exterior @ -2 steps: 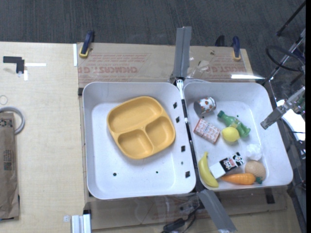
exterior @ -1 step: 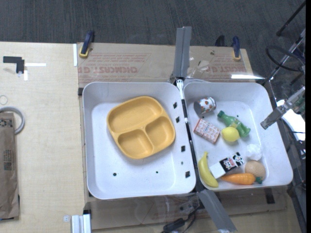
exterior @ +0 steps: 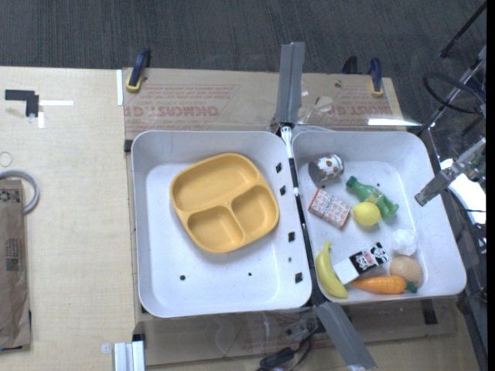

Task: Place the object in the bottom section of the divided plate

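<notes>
**benchrat:** Since the divided plate [exterior: 224, 202] sits alone in the left bin [exterior: 155, 284], tilted a bit w/ its big section up top and two small ones toward the near edge, I'm guessing it's parked there as the drop target, kept apart from the clutter. All the candidates are piled in the right bin [exterior: 433, 168]: banana [exterior: 328, 273], carrot [exterior: 380, 285], lemon [exterior: 366, 214], green bottle [exterior: 373, 195], a pink snack packet [exterior: 330, 207], a small black-and-white carton [exterior: 365, 260], a little round patterned thing [exterior: 330, 166].

**k_iiwa_fan:** Makes sense, source/dest split. Which one's "the object" tho?

**benchrat:** Can't tell tbh, nothing's singled out. The pincer [exterior: 433, 188] hangs at the right bin's far right edge, well apart from the plate, nearest the bottle + lemon.

**k_iiwa_fan:** Grabbing anything?

**benchrat:** Nothing visible in it. Released or clenched, can't tell from this angle.
</notes>
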Robot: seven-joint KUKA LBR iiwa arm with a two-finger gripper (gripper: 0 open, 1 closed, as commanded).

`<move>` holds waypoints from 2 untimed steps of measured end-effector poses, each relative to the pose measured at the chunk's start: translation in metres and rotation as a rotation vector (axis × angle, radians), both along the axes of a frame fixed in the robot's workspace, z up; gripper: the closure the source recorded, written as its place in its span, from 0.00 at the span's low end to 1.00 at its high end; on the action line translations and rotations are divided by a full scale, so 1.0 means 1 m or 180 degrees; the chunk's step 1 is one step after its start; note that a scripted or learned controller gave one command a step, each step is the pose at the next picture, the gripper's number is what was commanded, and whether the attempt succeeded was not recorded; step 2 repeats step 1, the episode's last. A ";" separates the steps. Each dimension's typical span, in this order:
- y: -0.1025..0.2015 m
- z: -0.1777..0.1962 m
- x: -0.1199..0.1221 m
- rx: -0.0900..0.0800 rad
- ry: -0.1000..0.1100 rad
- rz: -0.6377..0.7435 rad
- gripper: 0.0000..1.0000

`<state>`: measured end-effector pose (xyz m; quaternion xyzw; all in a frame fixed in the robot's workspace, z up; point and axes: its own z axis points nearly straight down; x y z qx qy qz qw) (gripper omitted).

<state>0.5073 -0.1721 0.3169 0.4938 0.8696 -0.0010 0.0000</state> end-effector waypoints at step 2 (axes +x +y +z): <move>0.028 -0.017 -0.015 0.0003 0.0011 -0.0749 0.00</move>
